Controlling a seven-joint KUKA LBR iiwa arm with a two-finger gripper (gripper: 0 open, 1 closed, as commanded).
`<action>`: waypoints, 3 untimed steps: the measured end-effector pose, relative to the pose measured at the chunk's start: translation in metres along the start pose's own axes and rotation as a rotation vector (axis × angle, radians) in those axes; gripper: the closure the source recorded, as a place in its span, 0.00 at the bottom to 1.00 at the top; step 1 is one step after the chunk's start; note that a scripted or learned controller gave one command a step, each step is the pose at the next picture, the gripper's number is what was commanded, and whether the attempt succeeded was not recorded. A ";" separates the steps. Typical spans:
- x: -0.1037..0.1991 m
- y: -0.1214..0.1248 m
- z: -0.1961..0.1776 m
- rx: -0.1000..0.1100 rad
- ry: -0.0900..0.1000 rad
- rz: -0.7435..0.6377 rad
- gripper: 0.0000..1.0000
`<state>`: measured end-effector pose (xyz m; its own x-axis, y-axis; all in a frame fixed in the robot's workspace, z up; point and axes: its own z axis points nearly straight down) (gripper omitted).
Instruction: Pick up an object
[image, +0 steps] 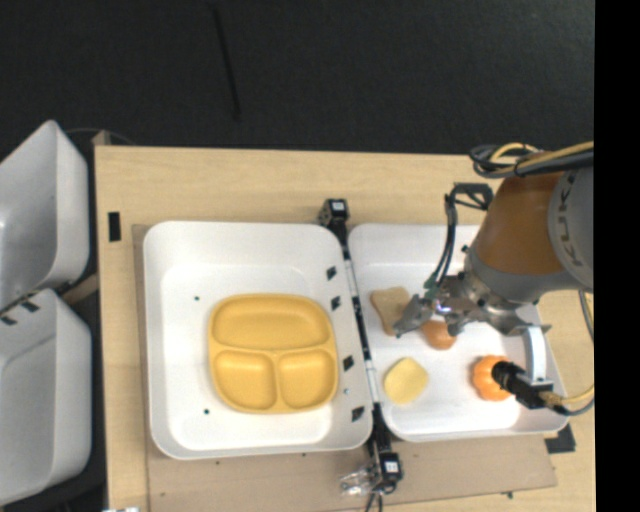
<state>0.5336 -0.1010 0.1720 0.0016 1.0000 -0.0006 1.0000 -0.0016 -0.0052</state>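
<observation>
My gripper (436, 320) hung low inside the right-hand bin (470, 432), roughly over the middle of its floor. From above I could not tell whether it was spread or pinched shut. A brownish-orange round piece (439, 337) lay directly beneath me, its nearer half peeping out toward the view's bottom edge. I could not tell whether I touched it.

Beside me, toward the other bin, sat a tan chunk (388, 302), near the shared rim where the two bins met, so there was little room on that side. Below that, a pale yellow disc (406, 381) lay near the bin's front corner, apart from the chunk and from me. On my far side an orange ball (487, 378) rested near the front rim, with bare white floor between it and the disc.

Behind me, toward the view's top, the floor was open up to the back wall. Over the shared rim, the left-hand bin (170, 300) held a yellow divided tray (270, 350), with white floor all round it.
</observation>
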 end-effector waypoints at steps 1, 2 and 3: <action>-0.012 0.001 0.055 -0.002 -0.001 0.000 0.00; -0.012 0.003 0.041 -0.008 0.000 0.007 1.00; -0.007 0.000 -0.005 -0.011 0.000 -0.005 1.00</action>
<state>0.5338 -0.1076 0.1771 -0.0032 1.0000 -0.0011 1.0000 0.0032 0.0054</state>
